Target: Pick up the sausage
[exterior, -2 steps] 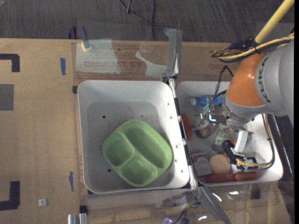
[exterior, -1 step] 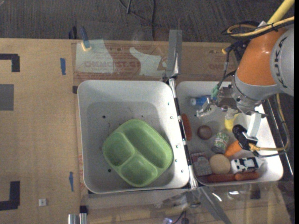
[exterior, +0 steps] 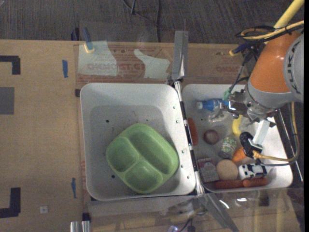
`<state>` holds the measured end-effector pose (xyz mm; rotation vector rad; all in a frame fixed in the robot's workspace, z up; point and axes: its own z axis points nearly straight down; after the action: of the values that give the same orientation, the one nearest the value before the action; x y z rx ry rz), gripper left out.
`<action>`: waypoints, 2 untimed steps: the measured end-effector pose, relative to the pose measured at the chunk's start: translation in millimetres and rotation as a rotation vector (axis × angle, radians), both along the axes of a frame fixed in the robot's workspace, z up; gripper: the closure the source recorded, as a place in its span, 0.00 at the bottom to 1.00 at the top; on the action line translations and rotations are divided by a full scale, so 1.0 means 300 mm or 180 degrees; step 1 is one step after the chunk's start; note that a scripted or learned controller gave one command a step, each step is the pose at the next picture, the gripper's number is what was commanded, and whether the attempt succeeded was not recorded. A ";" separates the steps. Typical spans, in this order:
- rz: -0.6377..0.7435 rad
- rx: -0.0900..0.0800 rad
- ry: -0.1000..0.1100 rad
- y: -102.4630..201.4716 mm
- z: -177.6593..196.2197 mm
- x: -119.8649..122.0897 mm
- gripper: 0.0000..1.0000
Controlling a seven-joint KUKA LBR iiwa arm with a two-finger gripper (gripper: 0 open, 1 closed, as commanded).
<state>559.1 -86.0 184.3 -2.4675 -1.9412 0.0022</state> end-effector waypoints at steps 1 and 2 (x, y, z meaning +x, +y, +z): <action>0.0000 0.0000 0.0000 0.000 0.000 0.000 0.00; 0.0075 -0.0002 -0.0023 -0.083 -0.325 -0.055 0.00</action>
<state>542.7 -110.8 86.7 -2.4481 -1.9732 -0.0060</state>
